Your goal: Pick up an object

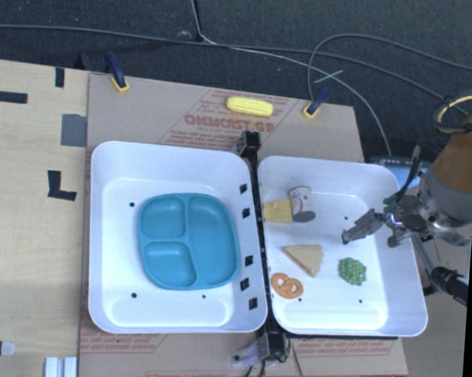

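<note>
The right bin [372,316] holds a yellow block [277,211], a small grey-and-white can [301,202] lying beside it, a tan wedge [305,257], a green bumpy piece [352,271] and an orange pretzel [286,286]. My gripper [371,236] hangs over the bin's right side, just above and to the right of the green piece. It is open, with nothing between its fingers. The nearest finger [360,229] points left toward the can.
The left bin [105,295] holds a blue divided plate [189,241]. A yellow banana-like toy [249,106] lies on the cardboard behind the bins. Black clips [250,143] run along the seam between the bins. Cables cross the dark floor at the back.
</note>
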Controlling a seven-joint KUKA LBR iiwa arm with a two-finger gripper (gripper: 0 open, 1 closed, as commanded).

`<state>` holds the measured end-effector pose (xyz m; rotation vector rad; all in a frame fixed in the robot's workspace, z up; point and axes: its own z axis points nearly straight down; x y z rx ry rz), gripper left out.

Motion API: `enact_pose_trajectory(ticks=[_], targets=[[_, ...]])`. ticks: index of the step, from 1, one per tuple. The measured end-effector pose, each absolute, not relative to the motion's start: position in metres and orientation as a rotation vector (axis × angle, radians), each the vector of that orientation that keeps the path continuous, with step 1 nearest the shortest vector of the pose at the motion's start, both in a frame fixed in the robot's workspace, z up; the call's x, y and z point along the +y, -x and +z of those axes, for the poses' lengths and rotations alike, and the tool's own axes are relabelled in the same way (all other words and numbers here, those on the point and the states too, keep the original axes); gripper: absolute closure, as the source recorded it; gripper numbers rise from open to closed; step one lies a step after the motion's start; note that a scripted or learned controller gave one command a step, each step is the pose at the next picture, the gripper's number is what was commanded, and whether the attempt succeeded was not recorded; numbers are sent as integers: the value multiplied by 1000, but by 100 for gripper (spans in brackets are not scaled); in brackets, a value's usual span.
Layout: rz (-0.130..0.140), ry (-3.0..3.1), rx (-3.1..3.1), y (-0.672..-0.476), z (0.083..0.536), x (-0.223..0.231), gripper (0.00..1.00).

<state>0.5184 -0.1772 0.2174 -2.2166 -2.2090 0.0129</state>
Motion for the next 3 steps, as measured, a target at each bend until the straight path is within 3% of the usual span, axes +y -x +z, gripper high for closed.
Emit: enact_pose_trajectory(ticks=[1, 3], targets=[[2, 2220, -2222, -521, 225, -177, 0], [7, 2216, -2217, -510, 117, -185, 0]])
